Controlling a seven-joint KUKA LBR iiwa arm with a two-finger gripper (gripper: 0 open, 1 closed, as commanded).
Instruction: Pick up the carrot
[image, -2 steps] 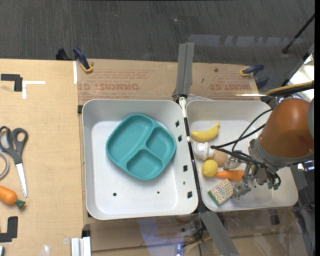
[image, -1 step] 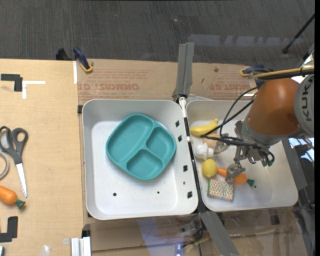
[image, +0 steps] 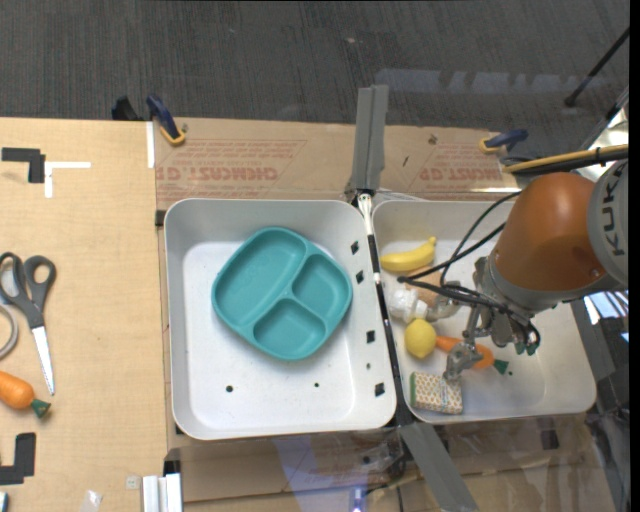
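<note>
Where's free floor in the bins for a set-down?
Left bin: bare strip along the front wall below the teal plate, plus the left edge. Right bin: crowded with banana, lemon, carrot, sponge and gripper; only the front right corner is bare.

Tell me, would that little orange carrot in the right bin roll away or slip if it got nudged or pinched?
The carrot looks small, smooth and tapered, so it may well slip sideways when pinched. Lying flat on the slick white bin floor, it would probably slide or roll a little. It looks like a toy, so likely light and stiff.
</note>
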